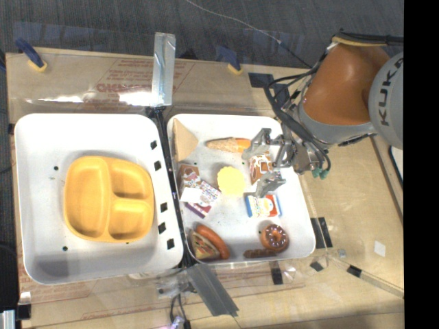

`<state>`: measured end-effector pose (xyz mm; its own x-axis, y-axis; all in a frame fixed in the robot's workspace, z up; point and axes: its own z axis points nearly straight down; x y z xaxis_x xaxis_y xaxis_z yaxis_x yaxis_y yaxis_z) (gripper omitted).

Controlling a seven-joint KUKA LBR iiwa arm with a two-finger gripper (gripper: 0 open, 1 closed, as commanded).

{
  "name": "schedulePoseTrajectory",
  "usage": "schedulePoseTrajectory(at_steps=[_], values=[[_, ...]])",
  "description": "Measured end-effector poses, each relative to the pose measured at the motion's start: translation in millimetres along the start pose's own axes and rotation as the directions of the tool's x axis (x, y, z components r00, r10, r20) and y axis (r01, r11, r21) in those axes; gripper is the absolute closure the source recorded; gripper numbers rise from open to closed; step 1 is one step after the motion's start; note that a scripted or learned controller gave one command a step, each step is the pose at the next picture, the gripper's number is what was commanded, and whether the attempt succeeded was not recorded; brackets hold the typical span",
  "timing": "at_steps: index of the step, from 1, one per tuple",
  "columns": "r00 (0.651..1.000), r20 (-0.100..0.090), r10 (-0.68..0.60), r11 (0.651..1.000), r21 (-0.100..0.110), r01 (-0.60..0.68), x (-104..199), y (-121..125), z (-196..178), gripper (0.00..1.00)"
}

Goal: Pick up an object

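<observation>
Hovering over the right bin [305,218], my claw [264,162] has its two metal fingers spread, and between them sits a small brown-and-white snack packet [260,165]; whether it is lifted off the bin floor I cannot tell. Just left of that packet lies a pale yellow round piece [231,180]. Above it rests a bread roll [228,143]. Below it lies a white, blue and red packet [264,205], and lower still a chocolate doughnut [274,237]. Further left of the packet are a red-and-white wrapper [200,196], a tan wedge [184,140] and a pizza slice [206,242]. Well to the left, the left bin [34,142] holds a yellow divided tray [108,198]. Both bins sit on the table [357,211].
</observation>
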<state>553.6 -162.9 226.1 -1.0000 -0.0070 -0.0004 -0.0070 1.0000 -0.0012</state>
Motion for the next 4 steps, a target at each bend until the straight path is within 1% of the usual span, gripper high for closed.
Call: schedulePoseTrajectory(at_steps=[1, 2, 3, 4], values=[[0.995, 0.018, 0.095, 0.995, 0.002, -0.095, -1, -26, 123, 0.0], [0.998, 0.021, -0.06, 0.998, 0.007, 0.06, -27, -32, 122, 0.0], [0.998, 0.03, -0.049, 0.999, 0.009, 0.049, 7, -19, 122, 0.0], [0.84, 0.007, 0.543, 0.84, -0.004, -0.543, -31, -37, 127, 0.0]])
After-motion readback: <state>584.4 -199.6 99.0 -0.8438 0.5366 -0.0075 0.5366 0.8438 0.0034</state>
